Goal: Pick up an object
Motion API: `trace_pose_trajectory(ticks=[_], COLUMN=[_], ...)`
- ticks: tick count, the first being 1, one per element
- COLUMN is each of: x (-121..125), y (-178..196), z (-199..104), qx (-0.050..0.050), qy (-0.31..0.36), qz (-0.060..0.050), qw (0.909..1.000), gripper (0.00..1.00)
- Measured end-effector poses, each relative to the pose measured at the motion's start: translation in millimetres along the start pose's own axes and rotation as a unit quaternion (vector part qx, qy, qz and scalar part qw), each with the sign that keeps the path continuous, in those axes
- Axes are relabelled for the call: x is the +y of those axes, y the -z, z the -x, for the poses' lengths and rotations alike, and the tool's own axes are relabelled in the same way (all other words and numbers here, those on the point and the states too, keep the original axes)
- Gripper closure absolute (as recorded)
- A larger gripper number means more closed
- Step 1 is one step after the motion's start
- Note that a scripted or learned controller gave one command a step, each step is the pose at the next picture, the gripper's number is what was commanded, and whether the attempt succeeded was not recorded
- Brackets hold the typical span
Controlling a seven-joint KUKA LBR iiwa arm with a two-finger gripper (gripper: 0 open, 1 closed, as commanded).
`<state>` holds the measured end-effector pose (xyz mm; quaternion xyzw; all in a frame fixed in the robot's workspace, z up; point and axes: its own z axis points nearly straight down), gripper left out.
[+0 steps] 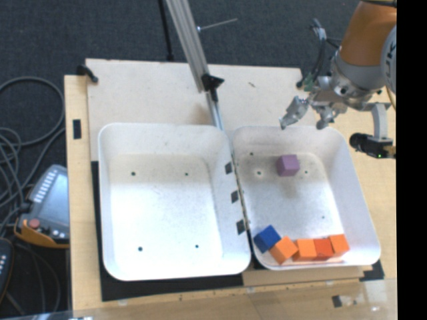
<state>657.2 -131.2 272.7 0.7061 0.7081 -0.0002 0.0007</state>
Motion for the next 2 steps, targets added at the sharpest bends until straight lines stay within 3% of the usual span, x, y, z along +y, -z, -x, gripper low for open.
trace_pose_trajectory(ticks=[1,2], x=[-42,13], y=[-179,-174], z=[39,-7], qx=[0.0,0.001], qy=[-0.002,0.002], qz=[-0.001,0.003], qw=[1.0,1.0], gripper=[0.0,0.0])
